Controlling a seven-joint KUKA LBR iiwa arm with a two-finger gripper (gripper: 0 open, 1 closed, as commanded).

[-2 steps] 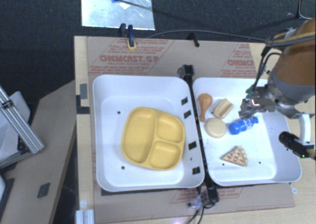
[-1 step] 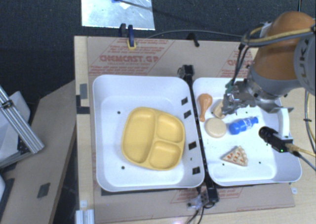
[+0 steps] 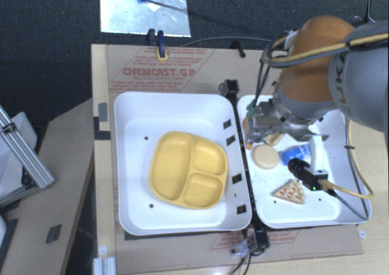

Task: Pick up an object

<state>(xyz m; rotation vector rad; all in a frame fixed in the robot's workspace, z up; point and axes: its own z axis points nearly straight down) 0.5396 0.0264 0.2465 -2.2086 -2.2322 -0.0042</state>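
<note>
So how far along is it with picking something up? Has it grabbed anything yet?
Nothing looks picked up yet. The yellow divided tray lies alone in the left bin. In the right bin, the round tan piece, the blue item and the pizza-slice toy lie on the floor. The arm is down over that bin's upper part; its jaws are too hidden to judge. Grasping and lifting remain.

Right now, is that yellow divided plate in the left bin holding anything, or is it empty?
Empty. The yellow divided plate lies flat in the left bin, and all three of its compartments show bare yellow, nothing resting in them.
</note>
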